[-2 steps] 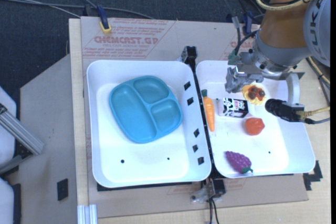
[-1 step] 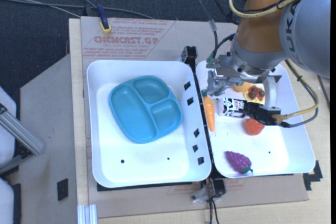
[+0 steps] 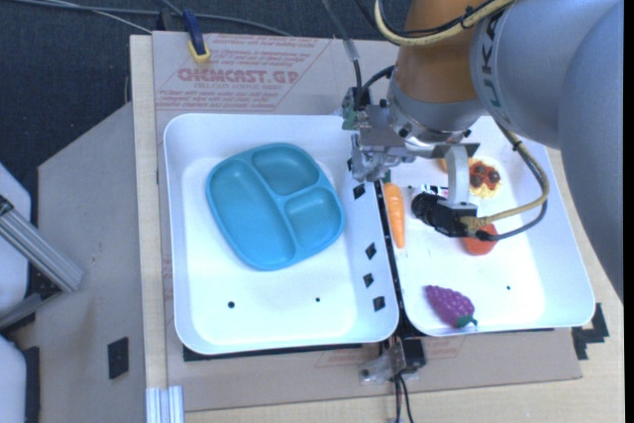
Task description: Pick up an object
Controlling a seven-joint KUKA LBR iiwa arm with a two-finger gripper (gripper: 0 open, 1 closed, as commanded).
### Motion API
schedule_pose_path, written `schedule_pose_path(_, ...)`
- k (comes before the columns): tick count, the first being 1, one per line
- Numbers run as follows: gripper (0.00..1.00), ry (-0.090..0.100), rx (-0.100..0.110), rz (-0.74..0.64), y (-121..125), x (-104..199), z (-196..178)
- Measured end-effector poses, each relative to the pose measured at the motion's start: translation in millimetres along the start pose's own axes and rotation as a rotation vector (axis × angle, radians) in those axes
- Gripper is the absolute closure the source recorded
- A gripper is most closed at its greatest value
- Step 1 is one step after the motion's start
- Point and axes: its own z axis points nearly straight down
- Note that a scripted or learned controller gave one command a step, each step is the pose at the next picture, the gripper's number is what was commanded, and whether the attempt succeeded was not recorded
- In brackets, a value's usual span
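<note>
The grey arm with the orange band hangs over the right shallow white bin [image 3: 555,243], its two-finger gripper [image 3: 369,163] near that bin's ten o'clock corner; whether it is spread or closed cannot be told. An orange plastic carrot [image 3: 395,215] lies just at five o'clock from it. A red plastic tomato [image 3: 478,241] sits mid-bin, purple toy grapes [image 3: 451,304] at six o'clock. A sectioned blue plastic plate [image 3: 275,204] rests in the left white bin [image 3: 198,302]
</note>
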Motion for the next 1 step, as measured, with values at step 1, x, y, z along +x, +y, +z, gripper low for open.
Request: schedule_pose_path(1, 0.0, -0.001, -0.001, 0.004, -0.1, -2.9, -1.3)
